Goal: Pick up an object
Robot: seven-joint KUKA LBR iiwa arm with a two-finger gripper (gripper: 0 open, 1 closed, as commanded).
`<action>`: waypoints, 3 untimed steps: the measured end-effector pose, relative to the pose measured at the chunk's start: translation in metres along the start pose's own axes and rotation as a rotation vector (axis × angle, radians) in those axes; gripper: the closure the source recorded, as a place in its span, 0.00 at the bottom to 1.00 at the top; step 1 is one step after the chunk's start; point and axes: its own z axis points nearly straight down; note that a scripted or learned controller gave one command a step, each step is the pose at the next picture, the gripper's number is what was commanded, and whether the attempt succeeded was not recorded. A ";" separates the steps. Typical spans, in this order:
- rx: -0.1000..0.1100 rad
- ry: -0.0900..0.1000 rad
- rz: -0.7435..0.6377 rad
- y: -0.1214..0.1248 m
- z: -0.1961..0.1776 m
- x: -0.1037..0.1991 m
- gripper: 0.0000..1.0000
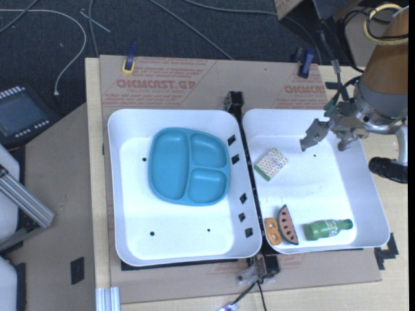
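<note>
Bottle (328, 228), green glossy plastic, lies lower right beside a flat melon slice (288, 224) and orange wedge (272, 231); fingers (314, 135) spread wide, gripping nothing.

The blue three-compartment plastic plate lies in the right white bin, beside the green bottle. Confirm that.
Not quite. The camera view shows the blue three-compartment plastic plate in the left white bin, alone. The green bottle lies in the right white bin, near its front edge.

Gripper (329, 139) open over right bin (363, 193), blue tray (189, 166) in left bin (130, 193)
</note>
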 end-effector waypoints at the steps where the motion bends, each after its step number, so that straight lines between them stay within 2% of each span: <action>1: -0.012 -0.002 -0.003 0.002 -0.006 0.000 0.00; 2: -0.007 0.000 -0.003 0.013 0.047 0.003 0.00; 3: -0.007 0.000 -0.002 0.004 0.102 0.008 0.00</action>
